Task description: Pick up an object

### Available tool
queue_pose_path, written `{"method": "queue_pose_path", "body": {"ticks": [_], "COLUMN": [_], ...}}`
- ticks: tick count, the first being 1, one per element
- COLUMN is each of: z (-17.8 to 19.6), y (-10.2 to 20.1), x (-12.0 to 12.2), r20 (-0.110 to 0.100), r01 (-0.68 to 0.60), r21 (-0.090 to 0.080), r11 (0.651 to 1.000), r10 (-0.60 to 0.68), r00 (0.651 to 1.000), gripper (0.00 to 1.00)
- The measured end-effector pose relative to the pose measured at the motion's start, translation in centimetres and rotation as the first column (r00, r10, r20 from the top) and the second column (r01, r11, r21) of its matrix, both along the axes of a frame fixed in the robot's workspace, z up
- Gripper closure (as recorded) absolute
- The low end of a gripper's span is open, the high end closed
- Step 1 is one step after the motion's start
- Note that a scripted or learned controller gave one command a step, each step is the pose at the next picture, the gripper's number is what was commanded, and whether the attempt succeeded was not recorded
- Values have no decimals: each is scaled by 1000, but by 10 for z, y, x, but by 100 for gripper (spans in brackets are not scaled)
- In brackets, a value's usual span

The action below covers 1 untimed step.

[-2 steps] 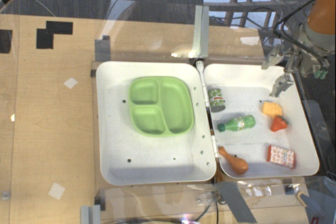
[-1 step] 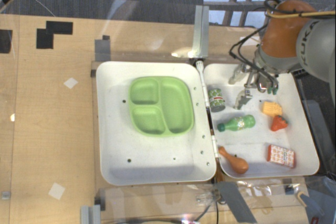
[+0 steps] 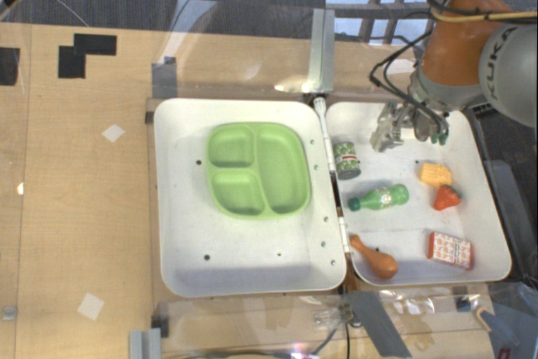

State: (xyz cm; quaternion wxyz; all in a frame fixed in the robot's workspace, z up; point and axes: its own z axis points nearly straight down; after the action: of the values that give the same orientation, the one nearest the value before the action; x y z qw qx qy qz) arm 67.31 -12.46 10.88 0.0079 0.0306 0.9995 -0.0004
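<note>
Wooden worktop (image 3: 76, 181), two white bins, and the end effector (image 3: 409, 129), grip state impossible to tell, hovers with the green bottle (image 3: 379, 198) at six o'clock, lying crosswise.

Bright, even overhead light, soft shadows, glare on clear panels, perhaps slightly soft focus.

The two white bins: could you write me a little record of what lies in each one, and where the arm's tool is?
left bin: a green divided plate
right bin: small can, green bottle lying on its side, yellow piece, red piece, red-and-white box, brown drumstick-shaped toy
arm: grey with orange band, reaching in from the right
tool: over the far part of the right bin, nothing visibly held
</note>
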Motion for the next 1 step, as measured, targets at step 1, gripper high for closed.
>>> {"method": "queue_pose_path", "body": {"ticks": [1], "z": [15], "y": [2], "x": [4], "r20": [12], "r01": [-7], "r21": [-2], "r11": [1000], "r10": [7], "r00": [1000], "gripper": [100]}}
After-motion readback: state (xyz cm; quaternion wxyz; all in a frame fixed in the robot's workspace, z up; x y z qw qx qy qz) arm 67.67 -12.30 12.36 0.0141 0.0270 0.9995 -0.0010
